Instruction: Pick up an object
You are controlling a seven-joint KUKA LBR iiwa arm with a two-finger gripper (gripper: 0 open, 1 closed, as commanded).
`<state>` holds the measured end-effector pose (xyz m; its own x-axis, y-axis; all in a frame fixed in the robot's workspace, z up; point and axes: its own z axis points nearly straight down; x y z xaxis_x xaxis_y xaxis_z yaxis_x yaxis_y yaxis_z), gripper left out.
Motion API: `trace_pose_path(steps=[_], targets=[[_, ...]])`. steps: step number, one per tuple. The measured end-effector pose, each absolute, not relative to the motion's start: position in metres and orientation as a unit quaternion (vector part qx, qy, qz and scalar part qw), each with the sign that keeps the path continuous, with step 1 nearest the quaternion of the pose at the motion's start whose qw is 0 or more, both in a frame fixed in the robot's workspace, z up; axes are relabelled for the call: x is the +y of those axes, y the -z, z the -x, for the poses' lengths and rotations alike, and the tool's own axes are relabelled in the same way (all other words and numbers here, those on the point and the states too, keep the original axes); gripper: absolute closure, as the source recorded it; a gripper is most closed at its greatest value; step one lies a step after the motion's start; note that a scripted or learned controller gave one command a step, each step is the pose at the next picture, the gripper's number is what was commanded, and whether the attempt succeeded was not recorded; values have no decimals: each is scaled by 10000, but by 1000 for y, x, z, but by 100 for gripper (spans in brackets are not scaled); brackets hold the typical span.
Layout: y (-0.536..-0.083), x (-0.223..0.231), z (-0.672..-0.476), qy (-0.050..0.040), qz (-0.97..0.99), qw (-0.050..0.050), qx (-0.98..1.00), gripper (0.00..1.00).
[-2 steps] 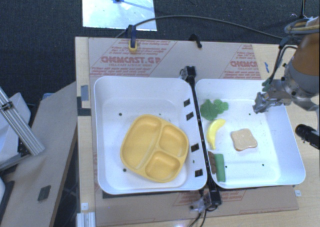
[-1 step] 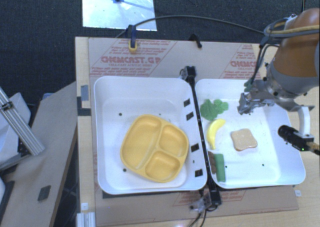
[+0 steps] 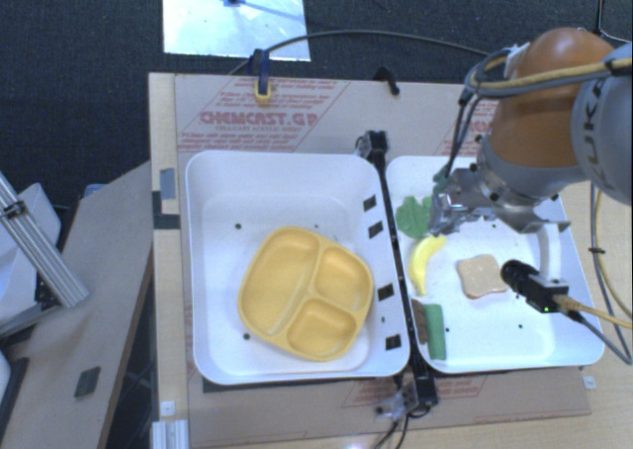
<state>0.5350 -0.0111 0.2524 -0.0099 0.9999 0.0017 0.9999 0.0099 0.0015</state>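
Pincer (image 3: 442,215) over rt bin (image 3: 564,338) — banana (image 3: 425,261) lies lengthwise top-to-bottom, just below.

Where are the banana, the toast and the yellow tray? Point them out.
banana (image 3: 426,261), camera view, middle of its curve.
toast (image 3: 480,277), camera view, centre of the slice.
yellow tray (image 3: 307,291), camera view, ridge between compartments.

- A yellow banana (image 3: 424,261) lies curved in the right bin, near its left wall.
- A tan bread slice (image 3: 480,277) lies flat just right of it.
- A green leafy piece (image 3: 412,214), perhaps lettuce, is partly hidden above the banana.
- A green block (image 3: 435,330) lies below.
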Motion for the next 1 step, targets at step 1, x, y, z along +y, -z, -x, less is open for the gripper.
trace_pose_path(steps=[1], targets=[[-248,45,-537,14,7036,-2,-7106,100]])
